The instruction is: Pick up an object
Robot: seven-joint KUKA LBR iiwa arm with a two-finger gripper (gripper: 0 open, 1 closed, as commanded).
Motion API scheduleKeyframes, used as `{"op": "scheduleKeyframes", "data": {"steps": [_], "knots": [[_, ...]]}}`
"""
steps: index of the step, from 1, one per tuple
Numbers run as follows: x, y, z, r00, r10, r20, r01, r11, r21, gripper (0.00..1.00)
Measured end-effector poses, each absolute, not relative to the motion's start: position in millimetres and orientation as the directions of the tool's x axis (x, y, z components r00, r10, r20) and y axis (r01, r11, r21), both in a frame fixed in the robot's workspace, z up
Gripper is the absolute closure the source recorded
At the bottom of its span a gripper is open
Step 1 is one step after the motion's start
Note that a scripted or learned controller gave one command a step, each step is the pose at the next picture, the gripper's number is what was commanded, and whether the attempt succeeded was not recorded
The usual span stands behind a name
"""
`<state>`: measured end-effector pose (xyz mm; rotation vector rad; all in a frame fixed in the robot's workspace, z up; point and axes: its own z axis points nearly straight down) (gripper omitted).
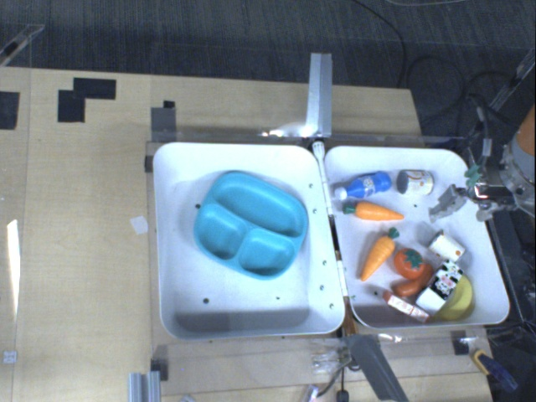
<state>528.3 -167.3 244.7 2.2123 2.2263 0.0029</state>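
Note:
The right bin [419, 159] holds a blue bottle [366, 183], a small grey can [414, 181], two carrots [377, 213] [378, 256], a red tomato [409, 262], a brown sausage [408, 288], a white block [446, 246], a black-and-white box [445, 279], a yellow banana [456, 302] and a red-and-white stick [406, 306]. My gripper [456, 201] hangs over the bin's right side, above the white block, with nothing visible between its fingers.
The left bin [176, 224] holds a blue divided plate [249, 224]. A metal post [320, 95] rises behind the wall between the bins. Cables run across the dark floor at the back and right.

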Motion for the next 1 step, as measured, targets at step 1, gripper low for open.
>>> {"op": "scheduleKeyframes", "data": {"steps": [1], "knots": [[543.8, -180.1, 89.9, -0.021, 1.000, -0.004, 1.000, 0.021, 0.013, 0.00]]}}
